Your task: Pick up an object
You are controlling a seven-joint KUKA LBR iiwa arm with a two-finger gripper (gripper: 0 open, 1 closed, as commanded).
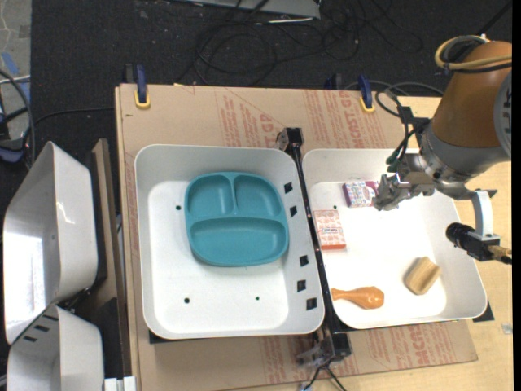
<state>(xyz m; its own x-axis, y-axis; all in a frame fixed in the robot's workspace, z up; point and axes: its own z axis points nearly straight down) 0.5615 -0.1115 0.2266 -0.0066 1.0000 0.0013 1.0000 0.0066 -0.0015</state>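
Two white bins side by side, left bin [159,243] and right bin [456,243]. One teal tray [237,218] at centre-left of the frame. Right of centre, four small items: one purple packet [358,192], one red-and-white box [329,229], one orange drumstick-shaped piece [359,296], one tan block [422,275]. One arm [472,104], upper right.

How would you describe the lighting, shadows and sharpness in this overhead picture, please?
In the camera view the light is even and soft: the white bins show mild glare, while the teal tray, orange drumstick-shaped toy and tan block cast only faint shadows. The bench reads sharp; the dark floor behind loses detail, and the arm's orange band looks slightly soft.
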